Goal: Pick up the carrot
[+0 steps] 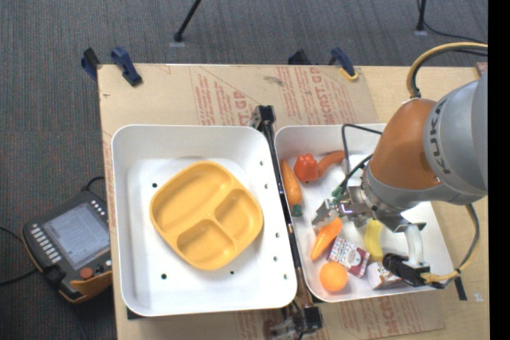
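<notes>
Outside the bench, at far left on the carpet, lies a handheld control pendant (70, 248) with a grey screen. The left bin (131, 171) holds a yellow divided plate (206, 214) with three compartments, set at a slant near the bin's middle. A black divider (279, 195) runs between the two bins.

In the right bin (319, 141), along its left wall, lies a long orange vegetable (291, 182) with a green tip at its near end. Just to its right sits a red pepper (306, 168), touching another orange piece (331, 162) that curves toward the arm. Lower down, the carrot (326, 240) lies tilted, its upper end directly under the gripper (335, 211); the metal fingers reach down to that end, but whether they clasp it or stand apart cannot be told. Below the carrot rests an orange fruit (333, 276), beside a small carton (347, 255) with a red-and-white print. A yellow banana-like item (374, 238) lies to the carton's right. The arm (422, 155), orange-banded and grey, covers the bin's right part.
</notes>
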`<state>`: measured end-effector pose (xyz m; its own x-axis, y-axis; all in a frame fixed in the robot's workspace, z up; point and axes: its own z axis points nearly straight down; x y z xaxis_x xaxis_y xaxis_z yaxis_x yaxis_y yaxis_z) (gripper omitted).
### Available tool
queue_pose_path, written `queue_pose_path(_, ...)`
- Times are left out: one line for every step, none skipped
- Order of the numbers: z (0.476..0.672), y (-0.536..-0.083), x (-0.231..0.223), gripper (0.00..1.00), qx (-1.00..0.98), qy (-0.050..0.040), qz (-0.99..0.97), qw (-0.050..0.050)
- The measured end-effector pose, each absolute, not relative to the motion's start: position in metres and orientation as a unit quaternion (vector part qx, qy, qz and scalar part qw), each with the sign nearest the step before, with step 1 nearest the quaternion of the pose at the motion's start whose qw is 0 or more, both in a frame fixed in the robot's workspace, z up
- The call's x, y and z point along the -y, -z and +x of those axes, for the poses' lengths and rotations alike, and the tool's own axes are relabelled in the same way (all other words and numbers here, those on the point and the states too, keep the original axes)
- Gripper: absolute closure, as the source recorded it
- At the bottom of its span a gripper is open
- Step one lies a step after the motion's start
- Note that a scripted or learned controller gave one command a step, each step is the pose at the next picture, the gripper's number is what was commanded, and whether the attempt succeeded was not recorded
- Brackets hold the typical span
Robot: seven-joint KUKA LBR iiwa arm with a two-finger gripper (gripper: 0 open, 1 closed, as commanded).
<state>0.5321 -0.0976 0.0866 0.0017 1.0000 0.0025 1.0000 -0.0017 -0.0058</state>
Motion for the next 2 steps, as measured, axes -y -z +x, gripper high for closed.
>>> queue_pose_path(0.533,-0.097,0.098,1.00,0.704,-0.0007,-0.710,0.003)
queue_pose_path(0.496,-0.192,0.018,1.00,0.708,0.0007,-0.706,0.001)
